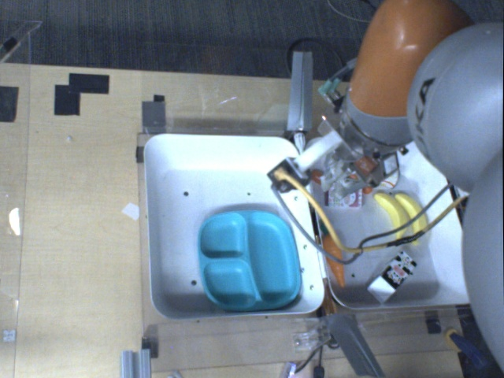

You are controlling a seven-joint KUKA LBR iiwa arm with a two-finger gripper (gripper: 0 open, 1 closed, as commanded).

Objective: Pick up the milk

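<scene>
A small white carton with black patches, which I take for the milk [397, 273], lies tilted near the front of the right bin [425, 294]. My gripper [346, 178] hangs over the back left part of that bin, well behind and to the left of the carton and apart from it. Directly under the gripper lies a white and purple packet [347, 199], partly hidden by it. The big grey and orange arm covers the bin's right half.
A yellow banana-like item [402, 211] lies right of the gripper, and an orange carrot-like piece [334, 263] rests by the divider. Yellow and black cables loop over the right bin. The left bin [169, 211] holds a blue divided tray [249, 258].
</scene>
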